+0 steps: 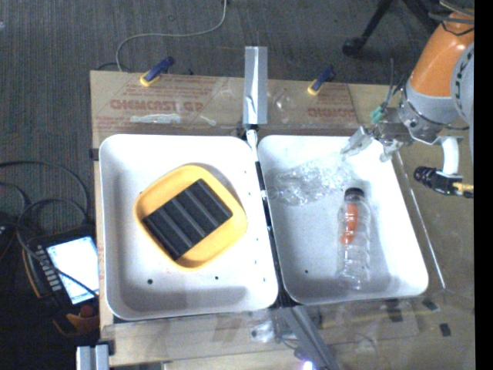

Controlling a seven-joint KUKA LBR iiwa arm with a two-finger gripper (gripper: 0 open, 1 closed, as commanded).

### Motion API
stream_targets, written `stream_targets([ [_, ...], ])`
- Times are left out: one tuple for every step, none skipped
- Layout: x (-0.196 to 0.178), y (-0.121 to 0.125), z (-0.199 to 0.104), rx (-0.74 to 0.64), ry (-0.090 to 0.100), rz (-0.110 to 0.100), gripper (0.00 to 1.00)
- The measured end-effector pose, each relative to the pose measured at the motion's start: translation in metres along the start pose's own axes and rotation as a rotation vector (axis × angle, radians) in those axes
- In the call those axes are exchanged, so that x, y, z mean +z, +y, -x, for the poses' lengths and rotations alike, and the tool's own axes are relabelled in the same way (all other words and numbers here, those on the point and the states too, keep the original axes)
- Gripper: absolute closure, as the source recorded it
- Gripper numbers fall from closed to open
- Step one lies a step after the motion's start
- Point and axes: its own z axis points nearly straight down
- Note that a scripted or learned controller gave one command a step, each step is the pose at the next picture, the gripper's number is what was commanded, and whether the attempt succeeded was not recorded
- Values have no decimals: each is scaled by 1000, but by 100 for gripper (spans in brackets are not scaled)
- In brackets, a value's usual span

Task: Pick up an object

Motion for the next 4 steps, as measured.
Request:
stream_targets([
  [94,-22,13,-48,3,9,0],
  [-19,-41,19,-286,-5,3,0],
  [87,-42,19,-384,-1,4,0],
  [100,-40,-3,-297,-7,11,0],
])
